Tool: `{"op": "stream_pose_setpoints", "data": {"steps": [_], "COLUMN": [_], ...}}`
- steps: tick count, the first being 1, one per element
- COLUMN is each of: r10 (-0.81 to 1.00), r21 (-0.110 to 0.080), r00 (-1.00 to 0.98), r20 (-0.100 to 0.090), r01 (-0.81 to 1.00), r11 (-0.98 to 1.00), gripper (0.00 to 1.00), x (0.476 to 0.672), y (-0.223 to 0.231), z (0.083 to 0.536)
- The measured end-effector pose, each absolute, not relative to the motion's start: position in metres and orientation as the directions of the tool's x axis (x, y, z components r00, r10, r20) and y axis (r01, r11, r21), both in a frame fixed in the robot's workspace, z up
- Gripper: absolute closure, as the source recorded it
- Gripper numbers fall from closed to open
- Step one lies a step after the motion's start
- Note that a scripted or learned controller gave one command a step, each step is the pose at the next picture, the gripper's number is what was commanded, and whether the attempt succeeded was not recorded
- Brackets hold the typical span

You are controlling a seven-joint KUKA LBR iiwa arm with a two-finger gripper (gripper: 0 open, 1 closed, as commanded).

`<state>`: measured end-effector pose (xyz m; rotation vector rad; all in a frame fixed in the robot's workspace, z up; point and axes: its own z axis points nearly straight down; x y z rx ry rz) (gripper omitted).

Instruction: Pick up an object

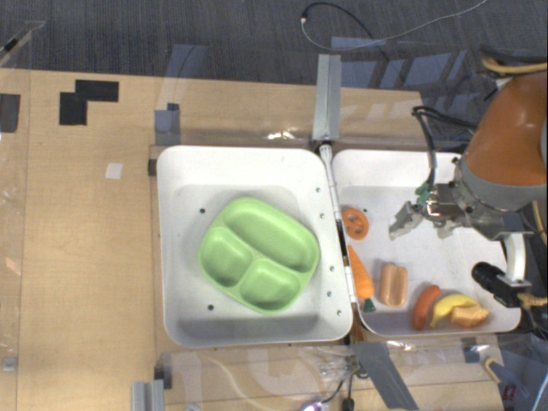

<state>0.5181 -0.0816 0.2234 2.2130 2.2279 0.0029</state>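
My gripper [425, 224] hangs over the middle of the right bin [381, 169], below the orange wrist band. Its two fingers are spread apart and open, with bare white bin floor showing between them. Toy food lies along the bin's left and front sides. An orange round slice [354, 222] is left of the gripper and a carrot [360, 277] rests against the left wall. Nearer the front are a tan hot-dog bun [392, 283], a red-orange pepper [425, 306], a yellow banana [451, 307] and a tan bread piece [472, 317]. None of them touches the fingers.
The left bin [184, 178] holds a green divided plate [259, 253]. A metal divider rail [326, 110] runs between the bins at the back. A black part of the arm [495, 282] sits over the right bin's front right corner.
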Motion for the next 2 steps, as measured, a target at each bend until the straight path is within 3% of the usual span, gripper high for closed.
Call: {"op": "stream_pose_setpoints", "data": {"steps": [1,2], "r10": [0.997,0.934], "r21": [0.004,0.004], "r00": [-0.080,-0.357], "r20": [0.000,-0.001], "r01": [0.997,0.934], "r11": [0.080,0.357], "gripper": [0.00,0.00], "x": [0.613,0.532], "y": [-0.060,-0.030], "z": [0.185,0.185]}}
